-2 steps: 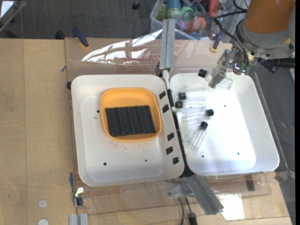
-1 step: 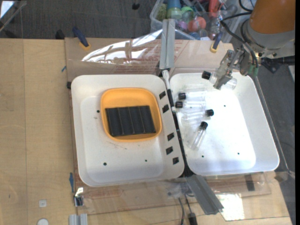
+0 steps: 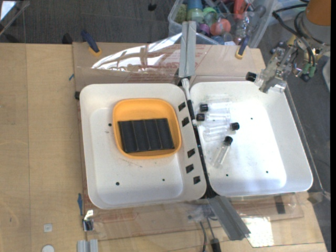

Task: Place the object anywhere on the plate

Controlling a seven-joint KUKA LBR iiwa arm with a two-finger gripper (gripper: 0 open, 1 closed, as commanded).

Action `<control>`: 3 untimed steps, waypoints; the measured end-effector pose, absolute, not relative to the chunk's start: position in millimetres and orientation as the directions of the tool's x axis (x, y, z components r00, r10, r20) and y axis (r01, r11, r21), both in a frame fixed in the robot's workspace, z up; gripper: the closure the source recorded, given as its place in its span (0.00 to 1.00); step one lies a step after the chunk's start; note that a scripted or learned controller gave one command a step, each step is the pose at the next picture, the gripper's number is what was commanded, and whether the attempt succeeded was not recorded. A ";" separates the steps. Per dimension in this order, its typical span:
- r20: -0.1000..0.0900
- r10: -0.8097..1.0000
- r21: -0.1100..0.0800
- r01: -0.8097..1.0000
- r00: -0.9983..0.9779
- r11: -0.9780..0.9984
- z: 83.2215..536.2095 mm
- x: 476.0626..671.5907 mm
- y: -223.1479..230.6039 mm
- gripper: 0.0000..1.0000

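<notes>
An orange plate (image 3: 147, 105) sits in the left white bin (image 3: 102, 185). A black ridged rectangular block (image 3: 146, 135) lies flat on the plate and covers most of its floor. Several clear vials with black caps lie in the right bin (image 3: 275, 164), near its left side: one (image 3: 221, 152) slanted, one (image 3: 219, 128) crosswise, one (image 3: 214, 109) further back. My gripper (image 3: 272, 82) hangs over the far right corner of the right bin, well away from the vials and the plate. Nothing shows in its grasp.
A raised divider with black tabs (image 3: 190, 140) separates the two bins. A clear box of colourful toys (image 3: 226, 9) stands behind the bins. Cables and the arm's wrist (image 3: 304, 56) crowd the far right. Crumpled clear film (image 3: 136, 59) lies behind the left bin.
</notes>
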State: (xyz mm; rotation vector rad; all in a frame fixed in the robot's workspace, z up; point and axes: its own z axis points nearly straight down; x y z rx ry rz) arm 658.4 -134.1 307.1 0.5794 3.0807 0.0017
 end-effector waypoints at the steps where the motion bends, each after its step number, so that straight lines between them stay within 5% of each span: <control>1: -0.002 0.043 0.002 0.043 -0.999 0.999 239.2 629.6 -134.2 1.00; 2: -0.007 -0.003 0.001 -0.003 -1.000 1.000 239.7 664.7 -154.2 1.00; 3: -0.009 -0.235 -0.001 -0.235 -0.972 0.972 264.1 668.6 -159.5 1.00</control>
